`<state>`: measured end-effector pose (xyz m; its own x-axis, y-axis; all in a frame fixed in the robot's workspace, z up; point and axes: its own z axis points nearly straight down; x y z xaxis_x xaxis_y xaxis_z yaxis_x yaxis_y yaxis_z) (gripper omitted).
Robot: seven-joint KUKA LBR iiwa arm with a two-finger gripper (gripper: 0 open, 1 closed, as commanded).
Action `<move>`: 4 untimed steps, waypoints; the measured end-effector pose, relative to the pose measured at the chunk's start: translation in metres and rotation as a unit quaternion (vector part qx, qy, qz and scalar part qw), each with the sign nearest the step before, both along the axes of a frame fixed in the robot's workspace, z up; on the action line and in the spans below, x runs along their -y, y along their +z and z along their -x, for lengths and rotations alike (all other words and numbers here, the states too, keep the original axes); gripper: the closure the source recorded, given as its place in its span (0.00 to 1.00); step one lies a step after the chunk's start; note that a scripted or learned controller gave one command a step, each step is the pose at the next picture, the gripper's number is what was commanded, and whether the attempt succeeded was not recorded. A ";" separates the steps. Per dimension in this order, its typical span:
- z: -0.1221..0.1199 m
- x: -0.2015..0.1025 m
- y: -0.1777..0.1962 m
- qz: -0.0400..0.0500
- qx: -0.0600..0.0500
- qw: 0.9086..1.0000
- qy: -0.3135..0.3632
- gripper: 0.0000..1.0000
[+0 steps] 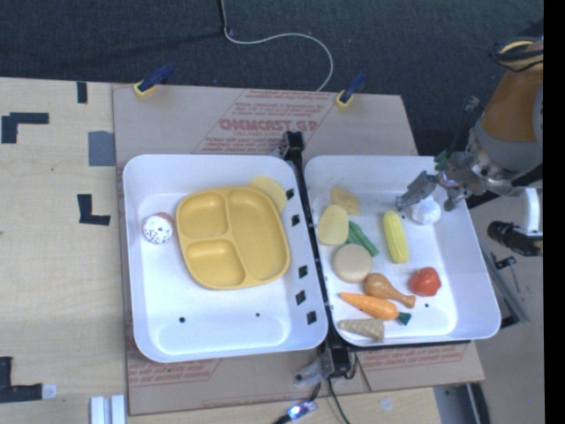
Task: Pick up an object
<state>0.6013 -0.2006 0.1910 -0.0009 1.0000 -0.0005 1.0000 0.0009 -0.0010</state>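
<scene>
Reaching in over the right bin, the gripper hangs by the toy corn cob; whether its jaws are spread is unclear. Drop straight over the corn, then squeeze gently.

The divided yellow tray hides most of a yellow piece.

Both white bins look like smooth moulded plastic with a soft sheen. The yellow divided tray is matt plastic, and the toy corn cob, carrot, tomato and drumstick look like smooth plastic, slightly glossy. Under the bins lies printed brown cardboard, dull and flat. The bench looks like pale wood. Behind it, the dark floor covering appears rough and cloth-like. The gripper shows grey metal.
</scene>
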 end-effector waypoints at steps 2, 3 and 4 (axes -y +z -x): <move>-0.006 0.015 -0.095 0.001 0.002 1.000 0.001 1.00; -0.045 -0.123 0.000 -0.003 0.006 1.000 0.008 1.00; -0.011 -0.154 0.186 0.000 0.010 1.000 0.003 1.00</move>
